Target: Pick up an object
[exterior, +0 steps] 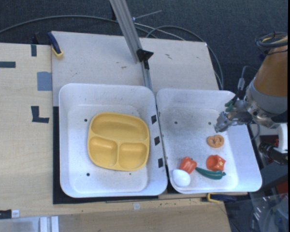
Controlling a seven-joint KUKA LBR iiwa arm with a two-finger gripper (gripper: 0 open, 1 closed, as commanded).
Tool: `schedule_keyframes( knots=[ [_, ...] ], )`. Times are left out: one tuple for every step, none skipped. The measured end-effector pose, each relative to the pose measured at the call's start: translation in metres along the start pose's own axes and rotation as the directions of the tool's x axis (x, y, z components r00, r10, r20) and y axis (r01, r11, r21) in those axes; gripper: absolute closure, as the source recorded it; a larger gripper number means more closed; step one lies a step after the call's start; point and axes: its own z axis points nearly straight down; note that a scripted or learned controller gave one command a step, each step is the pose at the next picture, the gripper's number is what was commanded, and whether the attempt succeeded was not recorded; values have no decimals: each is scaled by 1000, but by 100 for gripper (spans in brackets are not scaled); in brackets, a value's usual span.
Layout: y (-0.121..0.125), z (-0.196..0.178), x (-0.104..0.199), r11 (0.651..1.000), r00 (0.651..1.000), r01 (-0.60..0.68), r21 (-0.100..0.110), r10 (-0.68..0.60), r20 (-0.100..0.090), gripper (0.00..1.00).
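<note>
Pretzel point(215, 140) lies in the right bin point(246, 178) just below the jaws, whose opening cannot be made out

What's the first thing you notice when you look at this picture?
The big yellow tray with three compartments stands out most, lying in the left bin. Next come the bright little items clustered at the near end of the right bin: two red pieces, a green one, a white egg and a small brown pretzel. The end effector hangs just above the pretzel.
</note>
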Motion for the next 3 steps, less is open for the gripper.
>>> schedule_keyframes(
  knots=[
    [31, -4, 52, 1000, 1000, 2, -2, -2, -1, 100],
    [50, -6, 108, 1000, 1000, 2, -1, -2, -1, 100],
    [69, 10, 156, 1000, 1000, 1, 0, -1, 1, 100]
  ],
)
